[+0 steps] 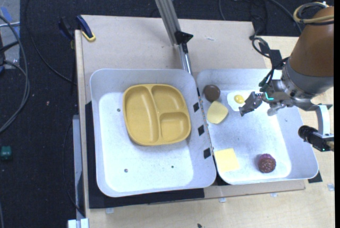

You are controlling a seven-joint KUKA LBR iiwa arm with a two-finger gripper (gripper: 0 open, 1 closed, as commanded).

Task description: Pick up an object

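Hovering my gripper [258, 104] with fingers spread, empty; fried egg [237, 99] just beside. I'm centring over it before descending.

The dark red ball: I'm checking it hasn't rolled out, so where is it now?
In the camera view the dark red ball lies in the right bin, near its front right corner, right of the yellow square.

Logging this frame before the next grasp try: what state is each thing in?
Yellow divided tray: upright in left bin, compartments bare.
Fried egg: flat, right bin, beside end effector.
Brown ball: resting.
Pale yellow slice: flat.
Yellow square: flat.
Dark red ball: resting.
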